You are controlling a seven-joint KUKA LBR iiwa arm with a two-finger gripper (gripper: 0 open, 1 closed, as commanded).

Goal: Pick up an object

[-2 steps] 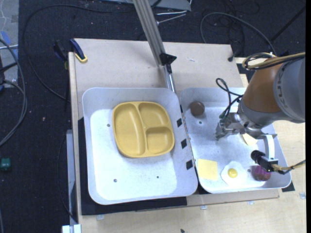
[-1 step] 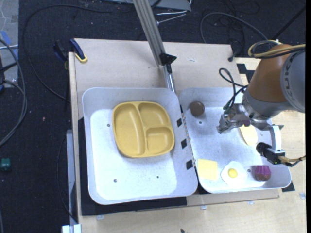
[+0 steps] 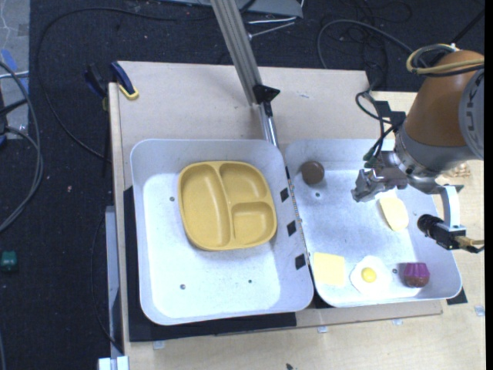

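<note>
My gripper [image 3: 368, 186] hangs over the right bin [image 3: 339, 222], near its middle-right. A pale yellow oval piece [image 3: 394, 213] lies just right of and below the gripper, apart from it. A brown ball [image 3: 312, 173] rests at the bin's upper left. Along the bin's near edge lie a yellow cheese square [image 3: 330, 268], a fried egg [image 3: 369, 275] and a purple piece [image 3: 414, 274]. Nothing shows between the gripper's fingers.
The left bin [image 3: 162, 284] holds a yellow divided plate [image 3: 227, 204]. A metal pole [image 3: 239, 45] slants up from between the bins at the back. Cables and a black clamp [image 3: 439, 232] hang off the arm at the right bin's right edge.
</note>
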